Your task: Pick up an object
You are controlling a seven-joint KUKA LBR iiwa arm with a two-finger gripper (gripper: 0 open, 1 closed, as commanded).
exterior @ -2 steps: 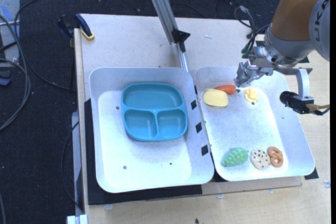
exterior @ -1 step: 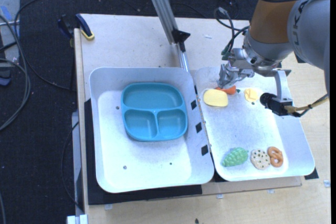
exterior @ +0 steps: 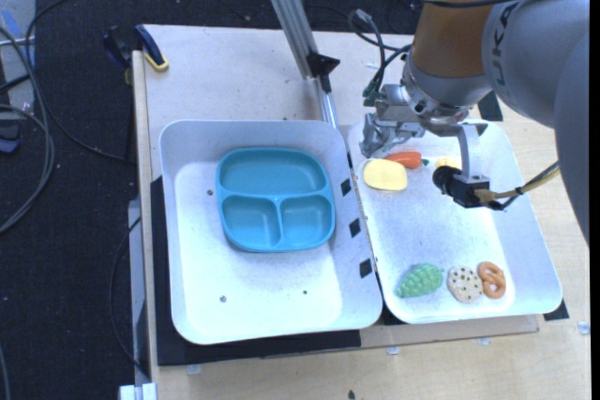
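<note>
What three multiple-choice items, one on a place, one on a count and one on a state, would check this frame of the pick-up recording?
1. Where does the blue divided tray lie?
A. In the left bin
B. In the right bin
C. On the bare bench

2. How many items lie in a row along the right bin's near edge?
A. One
B. Three
C. Five

3. How does the yellow item sit relative to the gripper?
A. Lifted well above the bin
B. Resting on the bin floor just below the gripper
C. Lying in the blue tray

Answers:
1 A: the tray sits in the left bin.
2 B: green item, cookie, pretzel.
3 B: it lies flat on the white floor, beside an orange item.
</note>
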